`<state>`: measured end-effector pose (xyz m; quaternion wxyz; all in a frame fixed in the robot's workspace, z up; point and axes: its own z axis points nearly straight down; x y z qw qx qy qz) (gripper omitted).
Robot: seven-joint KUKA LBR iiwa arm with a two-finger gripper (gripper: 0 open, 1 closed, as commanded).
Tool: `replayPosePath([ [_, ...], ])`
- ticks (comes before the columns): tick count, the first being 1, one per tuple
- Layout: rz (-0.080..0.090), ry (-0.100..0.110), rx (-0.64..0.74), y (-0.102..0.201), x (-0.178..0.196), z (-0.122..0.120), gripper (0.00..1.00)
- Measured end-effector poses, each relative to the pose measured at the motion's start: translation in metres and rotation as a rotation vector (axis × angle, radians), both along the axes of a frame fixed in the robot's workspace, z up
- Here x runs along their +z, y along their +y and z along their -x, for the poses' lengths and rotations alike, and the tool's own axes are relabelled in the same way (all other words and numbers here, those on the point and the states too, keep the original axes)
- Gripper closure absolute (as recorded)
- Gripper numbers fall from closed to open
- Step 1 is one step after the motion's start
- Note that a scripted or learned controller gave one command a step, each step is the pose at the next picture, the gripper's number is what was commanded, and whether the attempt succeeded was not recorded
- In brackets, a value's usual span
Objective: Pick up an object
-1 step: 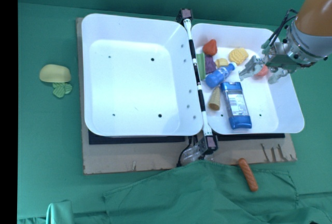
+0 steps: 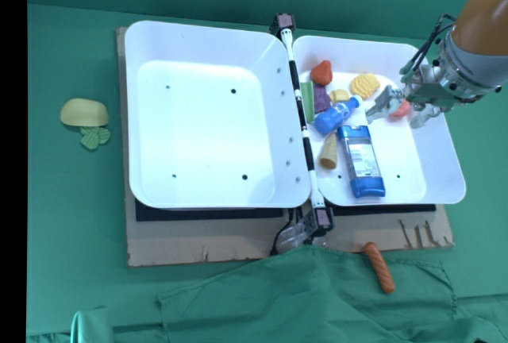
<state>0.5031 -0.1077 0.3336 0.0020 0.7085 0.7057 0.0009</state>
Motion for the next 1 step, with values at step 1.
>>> replayPosePath([
  [1,-0.002,0.009,0.001,0.0129,-0.0985,-0.0145,0.0],
])
